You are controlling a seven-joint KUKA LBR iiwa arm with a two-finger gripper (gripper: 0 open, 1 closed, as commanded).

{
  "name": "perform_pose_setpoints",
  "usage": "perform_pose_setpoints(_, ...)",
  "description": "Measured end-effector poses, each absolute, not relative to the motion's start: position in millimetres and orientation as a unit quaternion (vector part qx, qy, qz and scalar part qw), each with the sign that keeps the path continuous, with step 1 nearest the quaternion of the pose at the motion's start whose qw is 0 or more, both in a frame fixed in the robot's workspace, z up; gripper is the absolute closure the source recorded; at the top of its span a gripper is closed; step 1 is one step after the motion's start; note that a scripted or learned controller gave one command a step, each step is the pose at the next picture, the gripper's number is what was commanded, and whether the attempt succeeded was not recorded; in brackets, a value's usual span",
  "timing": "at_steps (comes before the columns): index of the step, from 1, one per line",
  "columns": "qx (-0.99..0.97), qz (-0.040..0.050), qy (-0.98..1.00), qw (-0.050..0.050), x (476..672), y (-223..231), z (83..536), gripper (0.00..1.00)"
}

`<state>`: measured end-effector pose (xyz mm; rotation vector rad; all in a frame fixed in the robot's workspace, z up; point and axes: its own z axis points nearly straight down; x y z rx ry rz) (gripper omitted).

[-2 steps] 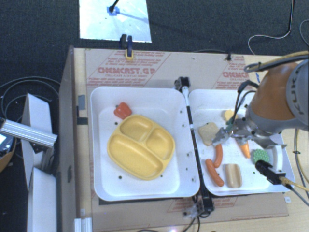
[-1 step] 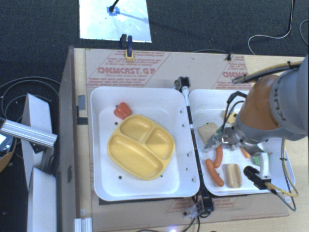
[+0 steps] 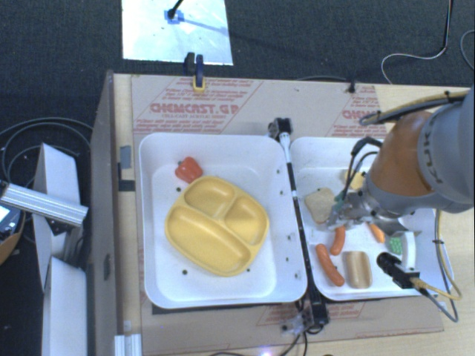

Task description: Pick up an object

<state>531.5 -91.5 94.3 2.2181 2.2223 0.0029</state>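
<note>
My gripper (image 3: 346, 213) hangs low over the right bin (image 3: 319, 150), on the grey arm with its orange band. Just below it lies a short orange sausage (image 3: 338, 240), and to its left a beige bread-like piece (image 3: 320, 202). Closer to the front lie a second orange sausage (image 3: 329, 265) and a tan bun (image 3: 358, 269). A small orange piece (image 3: 377, 233) and a green piece (image 3: 396, 244) lie to the right of the gripper. The arm partly hides a yellow piece (image 3: 357, 178).
The left bin (image 3: 159, 273) holds a yellow compartment tray (image 3: 216, 225) and a small red-orange object (image 3: 188, 170) at its back left. A black rim divider (image 3: 294, 199) runs between the bins. The arm covers the right bin's right half.
</note>
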Motion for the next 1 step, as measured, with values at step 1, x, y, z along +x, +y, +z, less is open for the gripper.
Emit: perform_pose_setpoints(1, 0.706, 0.0013, 0.708, 0.001, 540.0, -40.0, 184.9, 1.0)
